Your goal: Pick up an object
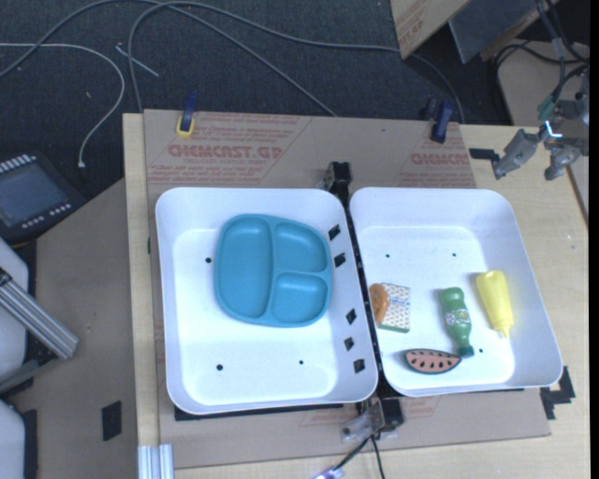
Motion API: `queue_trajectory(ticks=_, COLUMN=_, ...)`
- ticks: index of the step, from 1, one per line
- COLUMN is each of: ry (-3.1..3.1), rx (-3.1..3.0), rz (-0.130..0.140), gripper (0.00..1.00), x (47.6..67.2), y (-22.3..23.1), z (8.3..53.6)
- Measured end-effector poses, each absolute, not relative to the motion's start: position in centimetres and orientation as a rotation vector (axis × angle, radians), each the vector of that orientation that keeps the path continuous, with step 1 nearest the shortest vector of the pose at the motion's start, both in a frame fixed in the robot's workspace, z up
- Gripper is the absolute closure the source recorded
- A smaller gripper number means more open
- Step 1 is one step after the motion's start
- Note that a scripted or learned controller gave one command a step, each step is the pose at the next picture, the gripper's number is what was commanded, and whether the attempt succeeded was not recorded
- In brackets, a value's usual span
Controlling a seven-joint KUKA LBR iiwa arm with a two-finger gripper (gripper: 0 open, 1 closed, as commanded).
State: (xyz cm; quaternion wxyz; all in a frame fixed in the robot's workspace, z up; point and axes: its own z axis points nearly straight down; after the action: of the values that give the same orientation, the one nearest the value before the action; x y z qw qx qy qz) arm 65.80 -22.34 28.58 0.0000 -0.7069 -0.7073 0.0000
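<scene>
The right bin (487, 210) holds several small items: a yellow bottle (495, 300), a green bottle (457, 321), a watermelon slice (432, 360) and a small sandwich-like packet (390, 306). A blue divided plate (274, 269) lies in the left bin (187, 327). My gripper (536, 156) hovers outside the right bin, beyond its far right corner and well away from the items. Its two grey fingers (512, 152) are spread open with nothing between them.
A black divider with clips (343, 271) runs between the bins. Blue clamps (440, 120) hold the cardboard base at the far edge. Cables and a cardboard box (421, 23) lie beyond the bench.
</scene>
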Motion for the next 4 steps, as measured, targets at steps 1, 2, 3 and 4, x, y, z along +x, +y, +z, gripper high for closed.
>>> queue_trajectory(ticks=1, ry=-2.218, rx=-2.216, rz=0.005, gripper=0.00, x=65.5, y=-21.8, z=22.4)
queue_trajectory(ticks=2, ry=-2.220, rx=-2.216, rz=0.004, gripper=0.00, x=65.2, y=-20.8, z=17.4)
queue_trajectory(ticks=3, ry=-2.219, rx=-2.217, rz=0.004, gripper=0.00, x=64.5, y=-20.3, z=12.9)
queue_trajectory(ticks=4, ry=-2.225, rx=-2.221, rz=-0.003, gripper=1.00, x=64.7, y=-20.3, z=14.4)
